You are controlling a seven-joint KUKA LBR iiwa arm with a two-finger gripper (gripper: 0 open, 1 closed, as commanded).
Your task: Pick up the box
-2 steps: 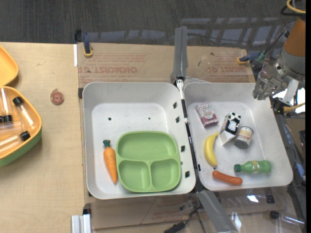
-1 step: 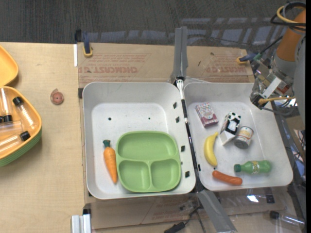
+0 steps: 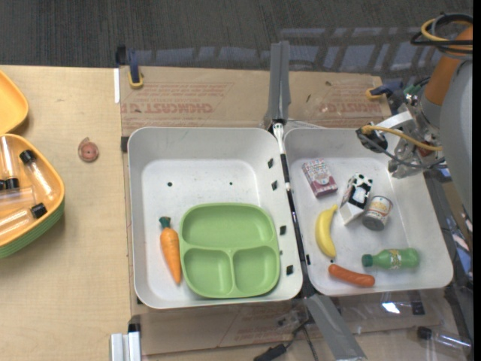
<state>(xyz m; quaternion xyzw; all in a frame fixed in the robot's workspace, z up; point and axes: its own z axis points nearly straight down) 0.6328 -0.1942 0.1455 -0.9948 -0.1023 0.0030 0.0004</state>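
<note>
A small pink box [image 3: 319,177] lies flat in the upper left part of the right bin [image 3: 443,277]. My gripper [image 3: 404,165] hangs over that bin's upper right edge, well to the right of the box and apart from it. Cables and the wrist hide much of it. The arm's orange band [image 3: 443,77] shows above it at the right edge. Nothing is seen held.
The right bin also holds a black-and-white carton [image 3: 356,196], a can [image 3: 377,212], a banana [image 3: 325,232], a green bottle [image 3: 391,259] and a red sausage [image 3: 351,275]. In the left bin [image 3: 150,171] lie a green divided plate [image 3: 228,250] and a carrot [image 3: 170,250].
</note>
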